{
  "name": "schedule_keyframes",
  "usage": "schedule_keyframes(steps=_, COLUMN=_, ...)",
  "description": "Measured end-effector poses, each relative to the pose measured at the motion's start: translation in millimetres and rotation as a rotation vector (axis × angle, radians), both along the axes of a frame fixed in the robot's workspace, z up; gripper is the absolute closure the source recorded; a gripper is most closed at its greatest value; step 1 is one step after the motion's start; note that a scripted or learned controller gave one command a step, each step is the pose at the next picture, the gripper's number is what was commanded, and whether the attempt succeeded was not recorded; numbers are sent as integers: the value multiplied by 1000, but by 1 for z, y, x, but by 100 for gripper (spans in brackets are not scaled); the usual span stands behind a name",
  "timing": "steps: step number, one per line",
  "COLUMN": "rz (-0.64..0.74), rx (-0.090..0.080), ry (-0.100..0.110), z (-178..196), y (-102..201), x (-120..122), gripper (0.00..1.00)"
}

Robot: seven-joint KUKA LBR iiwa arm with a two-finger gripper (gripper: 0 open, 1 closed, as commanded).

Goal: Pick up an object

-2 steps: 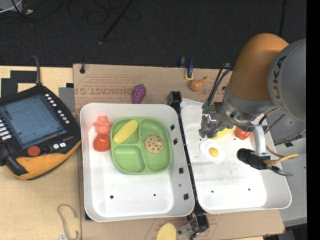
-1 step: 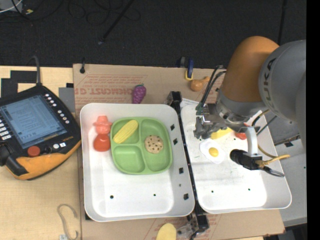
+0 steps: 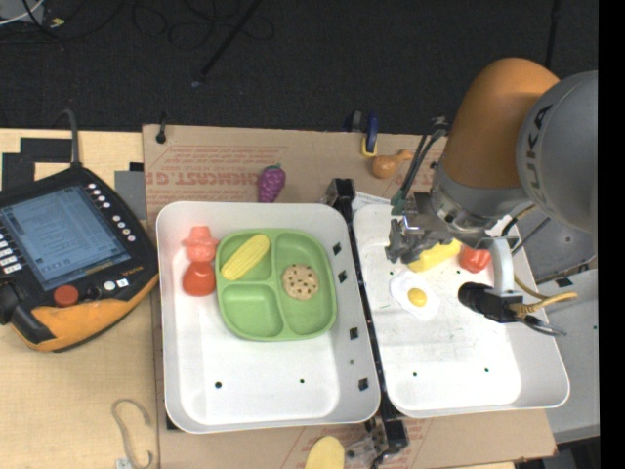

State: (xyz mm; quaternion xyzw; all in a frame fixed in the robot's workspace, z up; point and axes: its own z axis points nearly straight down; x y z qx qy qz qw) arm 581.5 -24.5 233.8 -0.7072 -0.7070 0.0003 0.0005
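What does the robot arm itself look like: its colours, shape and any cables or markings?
The arm is thick and rounded, with a grey shell bearing dark lettering and a broad orange band above the wrist. Its small metallic claw is dark grey, with thin black cables running along it.

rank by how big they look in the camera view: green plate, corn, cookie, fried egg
1. green plate, clearly largest
2. corn
3. fried egg, close to the corn, so that pair is unsure
4. cookie, smallest
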Motion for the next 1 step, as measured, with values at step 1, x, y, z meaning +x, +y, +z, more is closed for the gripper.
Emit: schedule_keyframes(steps=1, rz=0, rx=1, ry=3, z=3, y=5, x=-9, gripper=100)
